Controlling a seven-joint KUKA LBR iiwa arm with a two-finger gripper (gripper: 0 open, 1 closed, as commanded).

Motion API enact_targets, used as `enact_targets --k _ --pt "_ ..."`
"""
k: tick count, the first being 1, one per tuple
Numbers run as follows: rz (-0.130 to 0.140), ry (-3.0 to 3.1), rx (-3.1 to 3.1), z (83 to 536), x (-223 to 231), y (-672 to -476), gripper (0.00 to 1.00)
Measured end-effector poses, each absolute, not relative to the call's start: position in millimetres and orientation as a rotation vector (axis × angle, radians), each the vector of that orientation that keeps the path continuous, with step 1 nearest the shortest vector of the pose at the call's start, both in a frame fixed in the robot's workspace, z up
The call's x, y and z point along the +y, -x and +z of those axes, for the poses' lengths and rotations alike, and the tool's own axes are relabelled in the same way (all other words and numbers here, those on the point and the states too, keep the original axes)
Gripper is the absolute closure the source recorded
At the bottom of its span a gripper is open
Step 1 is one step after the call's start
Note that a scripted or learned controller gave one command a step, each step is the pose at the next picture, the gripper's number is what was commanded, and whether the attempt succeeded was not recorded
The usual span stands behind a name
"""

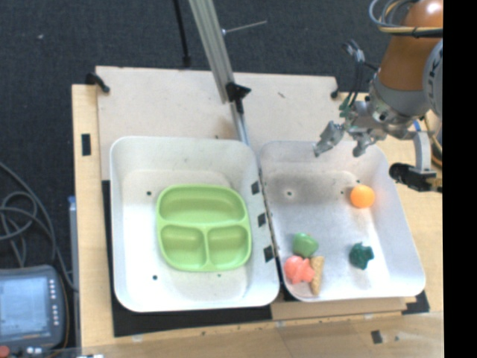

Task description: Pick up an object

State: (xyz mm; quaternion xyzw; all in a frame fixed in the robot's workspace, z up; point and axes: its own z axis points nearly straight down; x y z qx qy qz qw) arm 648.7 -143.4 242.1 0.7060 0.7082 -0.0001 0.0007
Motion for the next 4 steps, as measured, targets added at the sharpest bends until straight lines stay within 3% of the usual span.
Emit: enact_targets --k 1,3,4 --pt "-0.002 -2.216 2.225 242.1 -143.5 -648.6 0.0" --pt "-0.006 -2.221 2.226 124.5 -137.4 -647.9 0.0" --pt "-0.004 -2.22 2.222 99.9 -138.6 -647.7 0.0"
